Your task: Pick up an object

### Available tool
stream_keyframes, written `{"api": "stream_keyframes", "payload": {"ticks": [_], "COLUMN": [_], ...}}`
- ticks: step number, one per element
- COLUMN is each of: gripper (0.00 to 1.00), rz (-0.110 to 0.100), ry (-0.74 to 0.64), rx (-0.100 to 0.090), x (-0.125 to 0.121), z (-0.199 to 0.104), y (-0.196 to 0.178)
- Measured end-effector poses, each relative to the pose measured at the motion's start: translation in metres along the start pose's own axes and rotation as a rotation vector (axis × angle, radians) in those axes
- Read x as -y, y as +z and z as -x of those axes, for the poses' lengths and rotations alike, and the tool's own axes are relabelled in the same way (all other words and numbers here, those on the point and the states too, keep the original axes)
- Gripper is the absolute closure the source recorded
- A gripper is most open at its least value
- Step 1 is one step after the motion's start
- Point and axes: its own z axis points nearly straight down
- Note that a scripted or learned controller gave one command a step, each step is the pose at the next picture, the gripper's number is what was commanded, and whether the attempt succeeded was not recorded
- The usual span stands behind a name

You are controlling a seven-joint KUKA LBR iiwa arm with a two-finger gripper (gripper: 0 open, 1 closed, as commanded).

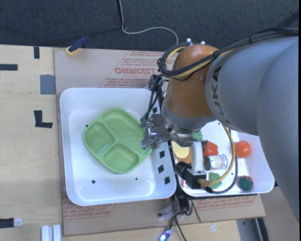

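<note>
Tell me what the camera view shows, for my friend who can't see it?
A big grey robot arm reaches over two white bins. The left bin holds a green divided plate; the right bin holds small toy foods, including an orange ball.

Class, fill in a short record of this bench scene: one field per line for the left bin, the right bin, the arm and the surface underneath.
left bin: holds a green divided plate
right bin: small items, among them an orange ball, a jar and a green ball
arm: above the bins' shared edge
surface: cardboard sheet
</note>
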Motion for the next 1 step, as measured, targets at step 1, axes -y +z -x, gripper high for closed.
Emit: {"api": "stream_keyframes", "payload": {"ticks": [1], "gripper": [1.00], "rz": [-0.001], "ry": [0.002], "rx": [0.001], "x": [0.0002], "z": [-0.0054], "y": [0.0142]}}
